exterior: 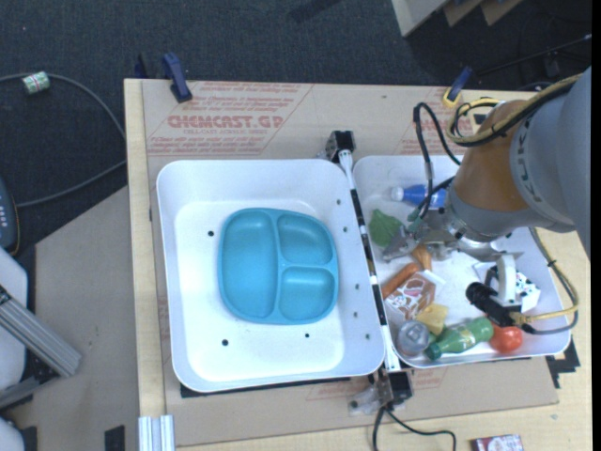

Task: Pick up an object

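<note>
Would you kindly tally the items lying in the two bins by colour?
Blue: 2, the divided plate and a bottle
Green: 2, a leafy piece and a bottle
Orange: 1, carrot
Red: 1, tomato
Total: 6

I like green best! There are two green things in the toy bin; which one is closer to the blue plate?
The dark green leafy piece, by the divider at the right bin's upper left. The green bottle lies farther away, near the bin's lower edge.

You have two bins of smooth white plastic with a soft sheen; the left bin holds a matt blue plastic tray. Right of that tray, the right bin carries glossy plastic toys: a green bottle and a red tomato. The bench looks like matt printed cardboard. The arm is smooth grey with an orange band.
</note>
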`<move>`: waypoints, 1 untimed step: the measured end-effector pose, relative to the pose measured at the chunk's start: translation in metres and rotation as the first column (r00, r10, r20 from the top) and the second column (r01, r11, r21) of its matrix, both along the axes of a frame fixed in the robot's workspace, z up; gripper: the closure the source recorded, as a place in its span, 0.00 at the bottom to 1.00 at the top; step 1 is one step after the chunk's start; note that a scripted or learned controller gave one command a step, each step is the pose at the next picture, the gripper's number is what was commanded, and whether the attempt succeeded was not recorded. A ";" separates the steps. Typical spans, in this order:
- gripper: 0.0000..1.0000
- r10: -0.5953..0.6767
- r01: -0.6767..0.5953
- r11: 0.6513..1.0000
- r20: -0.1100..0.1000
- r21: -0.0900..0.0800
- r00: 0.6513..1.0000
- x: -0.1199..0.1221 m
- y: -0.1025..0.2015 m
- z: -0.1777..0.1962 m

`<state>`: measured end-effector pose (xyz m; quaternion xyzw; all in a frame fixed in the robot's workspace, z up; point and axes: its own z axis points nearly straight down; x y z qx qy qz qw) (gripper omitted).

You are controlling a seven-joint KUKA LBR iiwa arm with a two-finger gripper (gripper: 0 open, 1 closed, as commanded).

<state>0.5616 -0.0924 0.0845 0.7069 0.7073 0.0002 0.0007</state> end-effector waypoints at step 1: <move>1.00 0.001 -0.001 1.000 0.002 -0.001 1.000 0.000 0.000 0.010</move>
